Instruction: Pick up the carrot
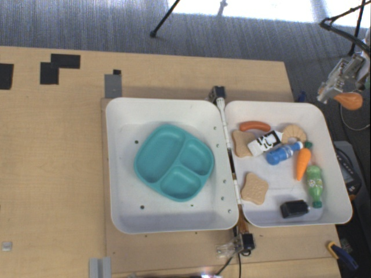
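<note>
The carrot (302, 163) is orange with a green top. It lies in the right bin (330, 149) near the right wall, tip pointing toward the front, between a blue bottle (282, 153) and a green bottle (314, 184). My gripper (343, 81) hangs at the view's far right edge, outside the bin and beyond its back right corner, well away from the carrot. An orange rounded shape (350, 101) shows just below it; what it is I cannot make out.
The right bin also holds a sausage (255, 126), a bread slice (240, 143), a white printed card (265, 141), a round cracker (293, 133), a toast piece (254, 189) and a black block (294, 208). A teal divided plate (174, 162) sits in the left bin (119, 172).
</note>
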Controlling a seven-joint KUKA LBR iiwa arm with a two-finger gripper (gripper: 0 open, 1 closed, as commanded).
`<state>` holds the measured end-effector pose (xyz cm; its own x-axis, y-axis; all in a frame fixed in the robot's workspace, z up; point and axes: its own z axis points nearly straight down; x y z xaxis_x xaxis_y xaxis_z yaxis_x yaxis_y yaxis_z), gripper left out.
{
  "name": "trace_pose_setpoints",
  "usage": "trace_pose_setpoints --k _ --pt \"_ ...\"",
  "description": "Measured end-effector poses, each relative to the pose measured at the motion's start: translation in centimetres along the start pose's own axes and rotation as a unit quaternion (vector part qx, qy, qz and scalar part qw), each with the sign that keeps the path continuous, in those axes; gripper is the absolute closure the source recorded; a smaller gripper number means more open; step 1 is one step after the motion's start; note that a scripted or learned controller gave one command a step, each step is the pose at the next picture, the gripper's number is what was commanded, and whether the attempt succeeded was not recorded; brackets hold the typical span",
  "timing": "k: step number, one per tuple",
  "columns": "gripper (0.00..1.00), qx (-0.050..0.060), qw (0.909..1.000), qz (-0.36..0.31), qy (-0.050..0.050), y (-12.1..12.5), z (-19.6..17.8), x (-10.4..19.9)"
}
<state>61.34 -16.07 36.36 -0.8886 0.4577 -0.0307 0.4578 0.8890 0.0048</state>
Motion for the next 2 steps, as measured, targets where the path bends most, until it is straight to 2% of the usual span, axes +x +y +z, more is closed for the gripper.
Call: trace_pose_setpoints --k 1,2 --pt "1.00 -0.001 0.9978 -0.064 0.015 7.04 11.89 2.25" --pt "0.00 -0.001 0.9980 -0.062 0.010 6.80 11.35 1.95"
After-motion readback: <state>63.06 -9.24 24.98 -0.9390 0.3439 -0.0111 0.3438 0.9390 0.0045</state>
